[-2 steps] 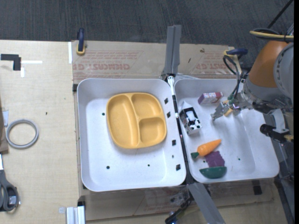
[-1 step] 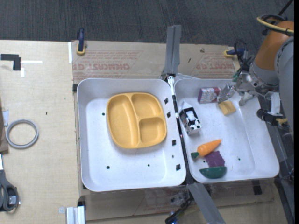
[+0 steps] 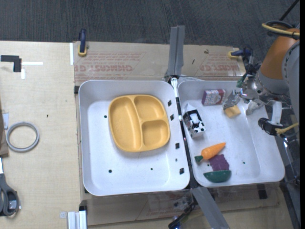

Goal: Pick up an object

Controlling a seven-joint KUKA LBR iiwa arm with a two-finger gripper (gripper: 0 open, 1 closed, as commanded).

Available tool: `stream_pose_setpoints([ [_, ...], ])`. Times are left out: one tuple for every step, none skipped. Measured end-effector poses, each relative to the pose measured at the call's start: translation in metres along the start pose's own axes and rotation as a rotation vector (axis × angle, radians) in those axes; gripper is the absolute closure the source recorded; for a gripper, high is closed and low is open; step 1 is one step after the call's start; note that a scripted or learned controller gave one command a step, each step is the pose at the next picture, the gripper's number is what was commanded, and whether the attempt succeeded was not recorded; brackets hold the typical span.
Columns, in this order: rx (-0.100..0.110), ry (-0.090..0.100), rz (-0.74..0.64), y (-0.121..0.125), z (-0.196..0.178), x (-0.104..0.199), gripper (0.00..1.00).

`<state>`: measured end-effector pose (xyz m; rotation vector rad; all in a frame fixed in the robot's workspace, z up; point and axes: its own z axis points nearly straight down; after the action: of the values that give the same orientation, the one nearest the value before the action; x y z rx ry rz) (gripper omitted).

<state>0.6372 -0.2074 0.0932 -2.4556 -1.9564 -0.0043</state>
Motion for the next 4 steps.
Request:
stream_pose_setpoints([
  [-0.006, 0.001, -0.009, 0.003, -0.014, 0.004, 1.0],
  [-0.017, -0.007, -0.024, 0.0, -0.009, 0.015, 1.0],
  [0.0, -0.005, -0.023, -0.005, 0.0, 0.015, 0.0],
  [-0.009, -0.007, -0.027, -0.002, -0.014, 0.016, 1.0],
])
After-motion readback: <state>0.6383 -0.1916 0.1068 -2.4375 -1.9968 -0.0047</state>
